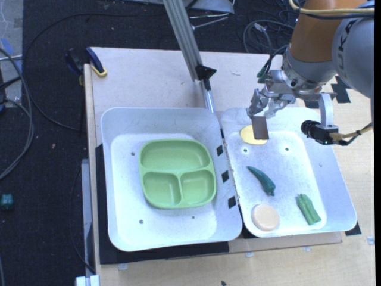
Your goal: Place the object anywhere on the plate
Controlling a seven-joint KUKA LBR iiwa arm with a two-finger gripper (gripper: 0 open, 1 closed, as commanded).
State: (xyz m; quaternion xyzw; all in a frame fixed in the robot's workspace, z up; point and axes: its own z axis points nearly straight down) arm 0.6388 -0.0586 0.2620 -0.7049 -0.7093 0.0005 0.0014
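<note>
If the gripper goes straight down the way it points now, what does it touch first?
Most likely the yellow object at the far edge of the right bin. The gripper points down right over it and partly covers it. How high it hangs above the object is unclear from this single slanted view.

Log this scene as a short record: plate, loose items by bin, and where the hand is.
plate: green plate with three compartments, in the left bin, nothing on it
right bin items: yellow piece at the far end, dark green pepper near the middle, light green vegetable at the near right, round cream piece at the near left
hand: low over the far end of the right bin, right at the yellow piece
task state: no item on the plate yet
</note>
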